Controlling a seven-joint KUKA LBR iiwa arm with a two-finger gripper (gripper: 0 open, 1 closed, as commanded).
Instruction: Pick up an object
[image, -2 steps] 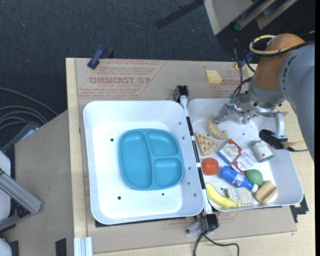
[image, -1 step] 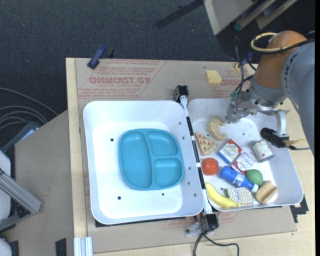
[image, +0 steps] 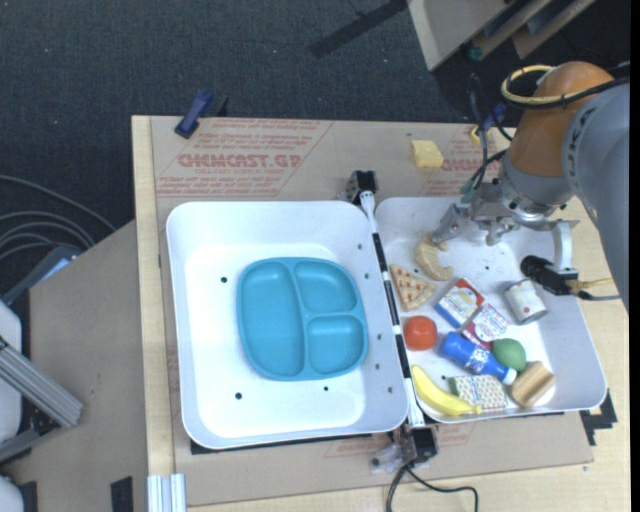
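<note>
Gripper (image: 468, 228) seen from the overhead camera, low over the far end of the right bin (image: 585, 330); its two fingers stand spread apart with nothing between them, so it is open and unloaded.

Candidate objects all lie in the right bin; a pale crescent pastry (image: 432, 260) lies just below the fingers and is the nearest item, though contact cannot be confirmed; a waffle wedge (image: 410, 287) sits just beside it toward the bin divider; a silver can (image: 523, 300), a red ball (image: 421, 332), a blue bottle (image: 470, 355), a green ball (image: 508, 353) and a banana (image: 440, 395) are crowded toward the near end.

Left bin (image: 200, 260) holds a blue divided plate (image: 300, 317), well apart from the gripper.

Assessment: the approach appears made; no grasp is achieved; closing on an item and lifting it clear are not yet done.
</note>
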